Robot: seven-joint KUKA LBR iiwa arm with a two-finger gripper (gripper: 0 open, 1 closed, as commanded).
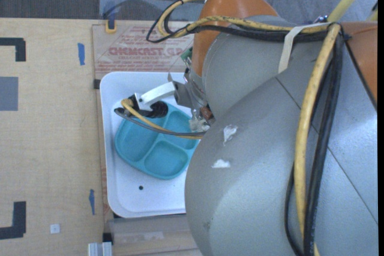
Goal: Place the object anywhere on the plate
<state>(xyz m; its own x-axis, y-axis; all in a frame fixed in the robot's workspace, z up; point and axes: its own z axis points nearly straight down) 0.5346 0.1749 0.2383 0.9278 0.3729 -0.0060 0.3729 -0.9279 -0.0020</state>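
Here we cannot tell if the gripper [199, 121] is closed; releasing by the right rim of the blue sectioned plastic plate [157, 151] might miss.

Smooth blue plastic plate [157, 150], wooden bench [48, 129]

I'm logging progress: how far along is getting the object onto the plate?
Done: the gripper is over the blue plate in the white bin. In hand: I can't tell whether it carries anything. Left: placing looks unfinished, since the plate's visible compartments are bare blue.
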